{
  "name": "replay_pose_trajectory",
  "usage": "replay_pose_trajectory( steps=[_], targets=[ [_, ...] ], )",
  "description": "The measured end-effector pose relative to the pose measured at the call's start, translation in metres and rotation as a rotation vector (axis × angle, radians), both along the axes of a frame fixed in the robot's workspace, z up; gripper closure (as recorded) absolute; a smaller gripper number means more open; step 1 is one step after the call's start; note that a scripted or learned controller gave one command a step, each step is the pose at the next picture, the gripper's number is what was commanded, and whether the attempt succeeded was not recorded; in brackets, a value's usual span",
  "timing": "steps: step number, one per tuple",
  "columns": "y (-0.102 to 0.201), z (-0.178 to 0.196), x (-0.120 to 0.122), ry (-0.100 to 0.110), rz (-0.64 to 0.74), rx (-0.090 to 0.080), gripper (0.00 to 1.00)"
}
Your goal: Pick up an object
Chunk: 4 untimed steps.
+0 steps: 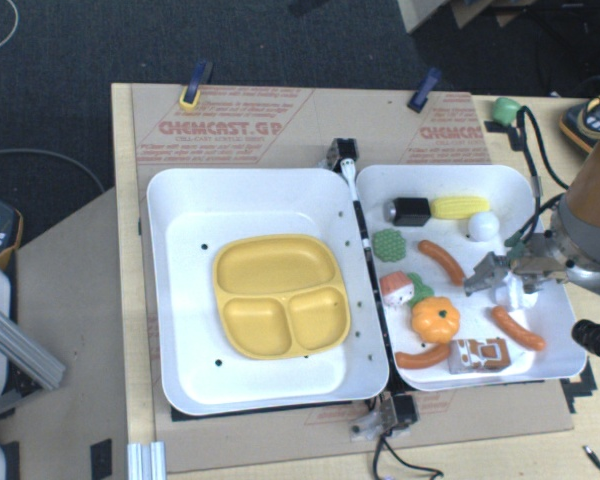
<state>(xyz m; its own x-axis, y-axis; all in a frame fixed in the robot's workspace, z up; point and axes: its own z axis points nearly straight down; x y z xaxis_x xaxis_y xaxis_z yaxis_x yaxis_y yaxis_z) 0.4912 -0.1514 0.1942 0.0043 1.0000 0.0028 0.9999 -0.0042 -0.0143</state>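
My gripper [497, 273] hung over the right bin [515, 181], reaching in from its right side, and I could not tell how my fingers stood, since they blurred against the white floor. Around them lay 3 sausages: 1 [441, 260] just to the left, 1 [517, 328] just below, 1 [422, 357] near the bin's front edge. A small orange pumpkin [435, 317] sat between these, well clear of me. Corn [460, 207], a black block [411, 211] and a white ball [483, 226] lay further back. The left bin [180, 208] held a yellow divided tray [279, 295].
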Motion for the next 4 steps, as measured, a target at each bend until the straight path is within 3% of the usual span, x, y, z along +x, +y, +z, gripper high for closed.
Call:
replay_pose_trajectory(
  steps=[1, 2, 3, 4],
  targets=[
    [0.000, 0.007, 0.003, -0.014, 0.004, -0.003, 0.00],
    [-0.004, -0.056, 0.000, -0.007, 0.003, 0.000, 0.00],
    [-0.008, -0.088, 0.006, -0.035, 0.002, -0.013, 0.00],
    [-0.006, -0.083, 0.003, -0.026, 0.001, -0.008, 1.00]
  ],
)
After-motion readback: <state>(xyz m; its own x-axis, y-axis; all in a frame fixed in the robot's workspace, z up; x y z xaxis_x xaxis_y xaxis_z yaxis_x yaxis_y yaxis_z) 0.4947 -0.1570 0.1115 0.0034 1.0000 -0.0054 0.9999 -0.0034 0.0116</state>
